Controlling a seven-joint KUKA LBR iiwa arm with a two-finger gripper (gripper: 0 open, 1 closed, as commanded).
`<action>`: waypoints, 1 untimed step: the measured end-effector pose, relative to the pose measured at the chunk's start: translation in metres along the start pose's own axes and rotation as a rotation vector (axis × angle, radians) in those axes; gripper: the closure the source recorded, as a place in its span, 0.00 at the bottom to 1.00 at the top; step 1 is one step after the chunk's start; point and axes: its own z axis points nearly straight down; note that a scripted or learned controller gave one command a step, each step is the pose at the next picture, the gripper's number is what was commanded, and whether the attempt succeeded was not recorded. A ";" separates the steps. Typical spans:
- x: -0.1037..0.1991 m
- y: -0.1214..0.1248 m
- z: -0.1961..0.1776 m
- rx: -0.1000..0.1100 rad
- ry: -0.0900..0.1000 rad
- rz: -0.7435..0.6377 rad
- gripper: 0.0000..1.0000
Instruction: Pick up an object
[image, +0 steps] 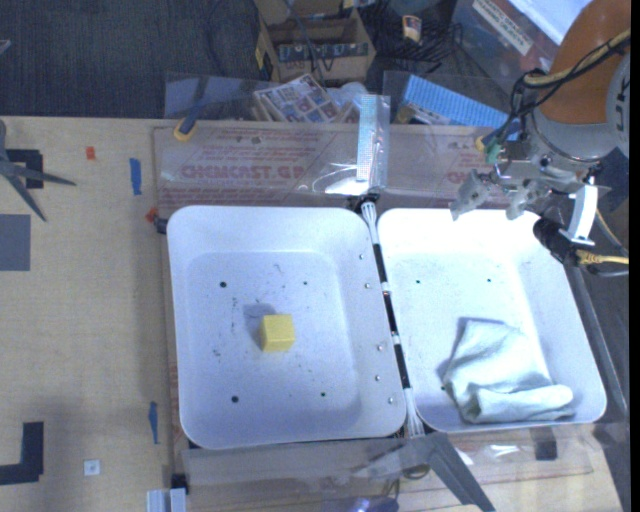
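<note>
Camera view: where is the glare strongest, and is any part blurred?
In the camera view, the right bin is washed out along its upper part; the yellow block in the left bin looks soft-edged; the end effector appears slightly blurred.

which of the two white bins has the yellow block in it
The left bin: the yellow block sits near its middle. The right bin holds a crumpled white cloth instead.

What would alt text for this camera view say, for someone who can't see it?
Seen from above, a robot arm's gripper hangs over the far edge of the right bin, which holds a crumpled white cloth. The left bin beside it holds a small yellow block.
</note>
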 end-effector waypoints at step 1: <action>0.015 -0.034 0.142 -0.004 -0.001 0.058 0.00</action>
